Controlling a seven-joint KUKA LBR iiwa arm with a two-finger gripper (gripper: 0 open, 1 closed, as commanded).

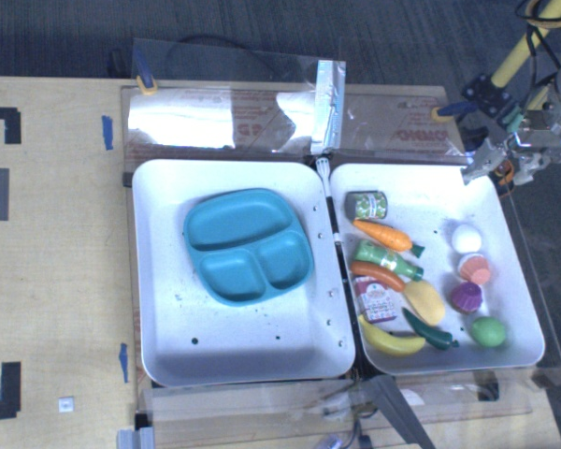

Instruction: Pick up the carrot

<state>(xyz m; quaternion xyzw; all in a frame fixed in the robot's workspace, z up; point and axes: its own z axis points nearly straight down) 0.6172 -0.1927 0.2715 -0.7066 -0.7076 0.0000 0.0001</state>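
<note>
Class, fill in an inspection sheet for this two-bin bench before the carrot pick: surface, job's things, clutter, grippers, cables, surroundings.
Surface: two white bins; left bin holds a blue divided tray.
Job's things: carrot lies in the right bin, near its left side, below a small can.
Clutter: green bottle, banana, lemon, white egg, purple piece, green ball.
Grippers: gripper over the right bin's far right corner, apart from the carrot.
Cables: yellow cable on the arm.
Surroundings: wooden bench, dark floor.
</note>
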